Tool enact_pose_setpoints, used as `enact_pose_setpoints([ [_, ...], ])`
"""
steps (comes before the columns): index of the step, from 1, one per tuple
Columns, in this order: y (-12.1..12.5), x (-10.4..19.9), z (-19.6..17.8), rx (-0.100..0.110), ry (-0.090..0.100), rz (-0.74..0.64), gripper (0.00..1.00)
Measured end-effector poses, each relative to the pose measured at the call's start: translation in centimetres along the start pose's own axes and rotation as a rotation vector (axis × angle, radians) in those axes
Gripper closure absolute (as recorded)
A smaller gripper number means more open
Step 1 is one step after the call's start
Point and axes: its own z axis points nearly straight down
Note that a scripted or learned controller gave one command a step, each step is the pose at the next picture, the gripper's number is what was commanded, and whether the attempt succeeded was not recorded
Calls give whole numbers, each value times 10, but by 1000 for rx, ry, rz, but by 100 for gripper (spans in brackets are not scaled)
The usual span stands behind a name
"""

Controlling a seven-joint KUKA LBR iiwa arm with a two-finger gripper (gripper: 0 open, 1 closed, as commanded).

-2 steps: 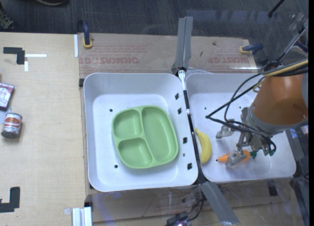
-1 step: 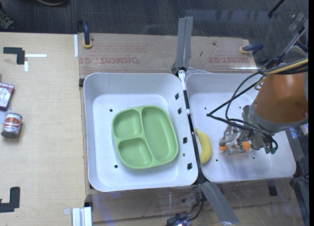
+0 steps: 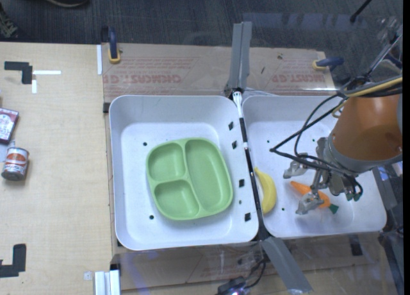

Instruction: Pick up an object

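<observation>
both bins white: left bin (image 3: 125, 178), right bin (image 3: 282, 117). divided plate (image 3: 189, 178) in the left bin is light green, plain, no pattern. banana (image 3: 266, 190) yellow. carrot (image 3: 310, 193) orange with a bit of green at one end. arm (image 3: 368, 130) has an orange band, grey metal below it, black cables (image 3: 307, 127) running across. bench top (image 3: 51, 178) pale wood with black corner marks and a white tape strip. board (image 3: 173, 72) behind the bins is brown cardboard with faded red print. small can (image 3: 15, 163) has a red and white label. floor dark grey carpet.
</observation>
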Motion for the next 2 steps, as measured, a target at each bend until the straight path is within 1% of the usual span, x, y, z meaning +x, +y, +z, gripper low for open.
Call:
enact_pose_setpoints([
  [1, 0, -1, -10, 1, -3, -1, 100],
  [2, -42, 18, -146, 1, 1, 44, 100],
])
